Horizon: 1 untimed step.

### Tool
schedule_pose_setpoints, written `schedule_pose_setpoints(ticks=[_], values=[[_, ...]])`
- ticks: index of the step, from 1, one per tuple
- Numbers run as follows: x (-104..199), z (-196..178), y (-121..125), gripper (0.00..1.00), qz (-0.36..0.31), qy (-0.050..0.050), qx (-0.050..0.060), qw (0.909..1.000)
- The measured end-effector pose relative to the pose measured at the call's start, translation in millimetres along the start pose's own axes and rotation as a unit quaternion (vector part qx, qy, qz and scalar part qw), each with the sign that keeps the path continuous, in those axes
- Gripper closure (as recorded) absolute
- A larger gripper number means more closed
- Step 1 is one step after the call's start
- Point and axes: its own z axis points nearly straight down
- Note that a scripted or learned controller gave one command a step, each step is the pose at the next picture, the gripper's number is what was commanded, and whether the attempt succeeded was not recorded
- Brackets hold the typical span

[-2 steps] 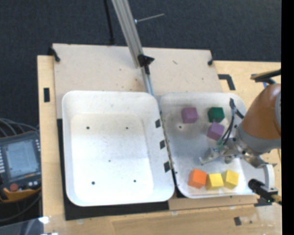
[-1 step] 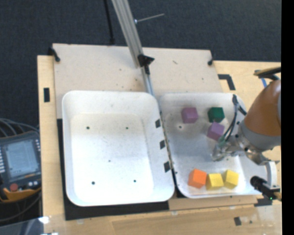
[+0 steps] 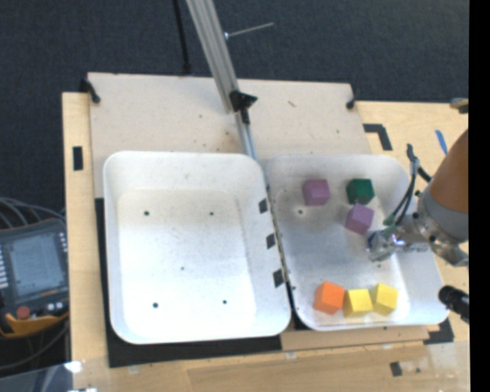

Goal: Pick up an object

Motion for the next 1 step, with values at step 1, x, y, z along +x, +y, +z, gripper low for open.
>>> schedule_pose_setpoints(ticks=[1], values=[[-1.5, -20.2, 1.7, 1.00, -0.004, 0.000, 0.001, 1.0000]])
